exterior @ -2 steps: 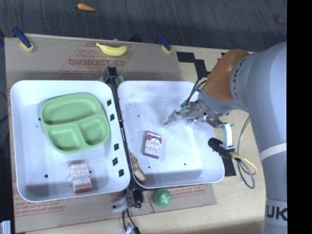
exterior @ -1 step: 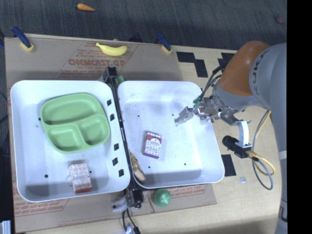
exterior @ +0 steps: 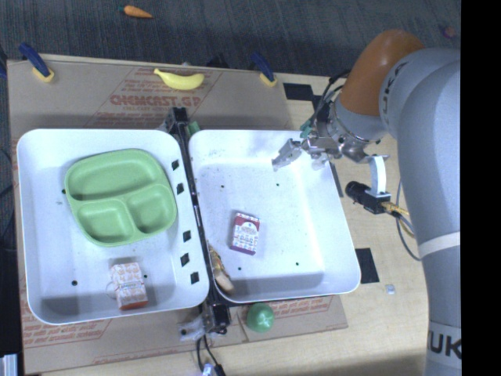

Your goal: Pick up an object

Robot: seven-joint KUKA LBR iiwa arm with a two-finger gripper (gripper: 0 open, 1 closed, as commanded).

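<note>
1. Red-and-white packet (exterior: 245, 233) lies flat, centre of right bin (exterior: 329, 241).
2. Hand (exterior: 291, 153) hovers upper right, well apart; grip state I can't tell.
3. I'd centre above packet, descend straight, close across its narrow sides.

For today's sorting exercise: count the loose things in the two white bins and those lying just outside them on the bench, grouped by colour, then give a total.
Green: 2, the divided tray in the left bin and the ball below the right bin
Yellow: 1, the banana above the bins
Red and white: 2, the packet in the right bin and the small carton in the left bin
Total: 5
</note>
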